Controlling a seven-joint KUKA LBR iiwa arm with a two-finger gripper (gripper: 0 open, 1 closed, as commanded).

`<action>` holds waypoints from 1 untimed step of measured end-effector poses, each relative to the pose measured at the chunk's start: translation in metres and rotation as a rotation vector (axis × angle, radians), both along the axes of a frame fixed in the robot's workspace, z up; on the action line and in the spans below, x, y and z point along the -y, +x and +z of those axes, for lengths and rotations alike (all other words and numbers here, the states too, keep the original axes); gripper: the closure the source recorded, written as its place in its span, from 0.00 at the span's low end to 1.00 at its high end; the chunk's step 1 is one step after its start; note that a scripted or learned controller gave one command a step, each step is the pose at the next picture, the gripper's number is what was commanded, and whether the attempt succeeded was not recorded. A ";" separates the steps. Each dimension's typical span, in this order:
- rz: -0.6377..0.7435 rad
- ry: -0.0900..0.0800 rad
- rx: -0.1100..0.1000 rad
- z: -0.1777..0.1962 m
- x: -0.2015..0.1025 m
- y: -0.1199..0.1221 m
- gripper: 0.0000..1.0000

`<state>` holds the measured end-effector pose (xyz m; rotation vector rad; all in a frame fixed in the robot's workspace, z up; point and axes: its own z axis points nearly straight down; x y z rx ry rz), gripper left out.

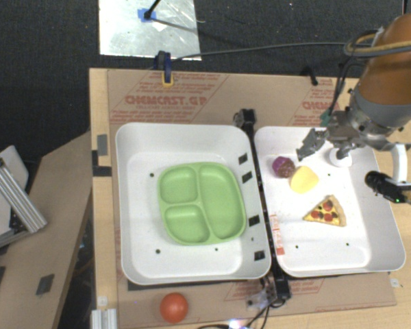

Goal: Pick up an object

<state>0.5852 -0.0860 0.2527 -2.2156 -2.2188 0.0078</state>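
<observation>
– fingers (308, 146) first: how do they stand?
– spread apart, with bare white bin floor between them and nothing pinched. the gripper (323, 155) hangs over the far part of the right bin (383, 252), and one fingertip ends just beside the purple object (283, 166).
– and the things to pick?
– all three lie in the right bin. the purple object and a yellow lump (304, 179) sit close together, perhaps touching. both are roundish, with no clear long axis. the toy pizza slice (326, 212) lies flat nearer the camera, apart from them. its long axis runs roughly across the view, and the narrow tip seems to point toward the left bin (133, 252).
– anything hard to read?
– the arm (390, 67) is cut off at the right edge. the purple object is too small to name. a green divided plate (201, 203) sits in the left bin, and an orange-red ball (174, 307) rests on the bench in front.
</observation>
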 end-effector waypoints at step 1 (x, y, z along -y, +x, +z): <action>0.002 -0.001 0.009 0.005 0.000 0.002 0.00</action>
